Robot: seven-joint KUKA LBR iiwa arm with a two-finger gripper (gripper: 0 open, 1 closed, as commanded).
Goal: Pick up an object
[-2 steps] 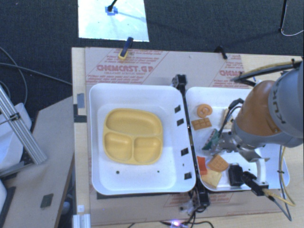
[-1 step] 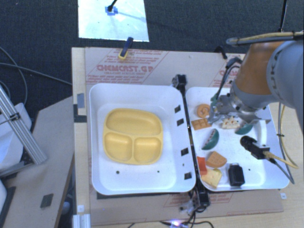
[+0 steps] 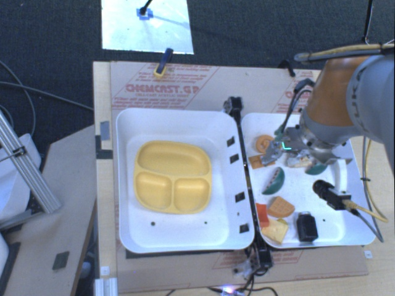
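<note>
Objects for picking lie in the white bin on the view's right (image 3: 336, 230): a round orange piece (image 3: 264, 143), a green wedge (image 3: 273, 180), an orange-brown slab (image 3: 281, 207), a red bit (image 3: 261, 213), a yellow piece (image 3: 276, 230) and a black block (image 3: 307, 226). The gripper (image 3: 270, 160) hangs low over this bin, between the round orange piece and the green wedge, and I cannot tell whether it is wide or narrow. The left bin (image 3: 126, 140) holds a yellow divided plate (image 3: 173, 176), and the brown sheet (image 3: 203, 79) under both bins reads "CHEMCAST GP" in red.

Dark floor (image 3: 49, 29) surrounds the brown-topped bench (image 3: 203, 79).
</note>
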